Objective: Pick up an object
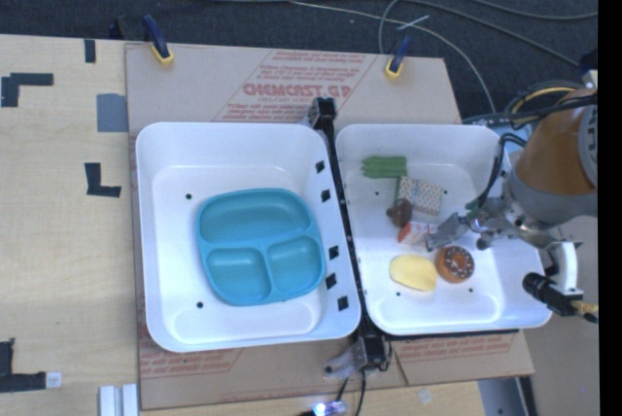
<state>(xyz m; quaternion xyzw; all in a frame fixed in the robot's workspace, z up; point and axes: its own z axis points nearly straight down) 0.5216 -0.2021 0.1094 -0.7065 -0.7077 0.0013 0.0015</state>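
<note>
The right bin (486,307) holds several small objects. A green block (385,167) lies near its far wall. Just in front of it are a speckled box (421,195) and a small brown piece (399,210). A red and white item (415,231) sits mid-bin. A yellow lump (414,273) and a brown sprinkled doughnut (455,263) lie near the front. My gripper (450,231) hangs low in the bin, just above the doughnut and right of the red and white item. It reaches in from the grey arm with its orange band (554,156).
The left bin (155,239) holds a blue divided tray (259,244). A black divider (335,210) runs between the bins. Cardboard lies under both bins, held by two clamps (158,45) at the back. Cables cross the dark floor behind.
</note>
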